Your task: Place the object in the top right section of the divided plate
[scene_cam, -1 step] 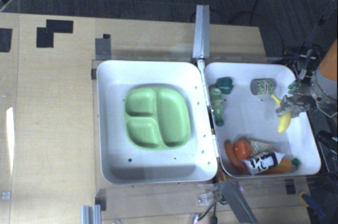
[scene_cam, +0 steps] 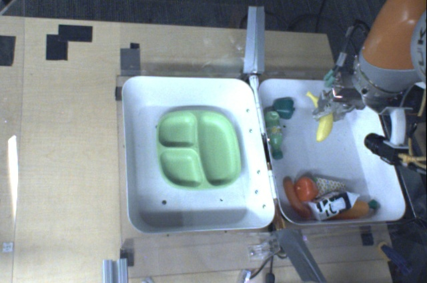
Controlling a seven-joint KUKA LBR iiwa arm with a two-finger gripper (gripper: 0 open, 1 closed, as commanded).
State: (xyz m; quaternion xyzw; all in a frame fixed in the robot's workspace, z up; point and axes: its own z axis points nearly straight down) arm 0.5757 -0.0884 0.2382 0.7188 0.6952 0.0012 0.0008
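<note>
Divided plate and yellow object

Green three-section divided plate (scene_cam: pixel 199 148) lies flat in left bin (scene_cam: pixel 140 208); yellow banana-like object (scene_cam: pixel 323 129) is tilted in right bin (scene_cam: pixel 380 175).

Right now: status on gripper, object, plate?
Gripper over right bin, at the banana; grip unconfirmed. Green plate in left bin, sections bare. Nothing blocking the path.

You see two bins side by side on the bench (scene_cam: pixel 60 161) | left bin (scene_cam: pixel 143 208): divided plate (scene_cam: pixel 199 147) at its middle | right bin (scene_cam: pixel 383 198): banana (scene_cam: pixel 323 127) toward the back, bottle (scene_cam: pixel 333 206) and tomato (scene_cam: pixel 305 189) at the front
</note>
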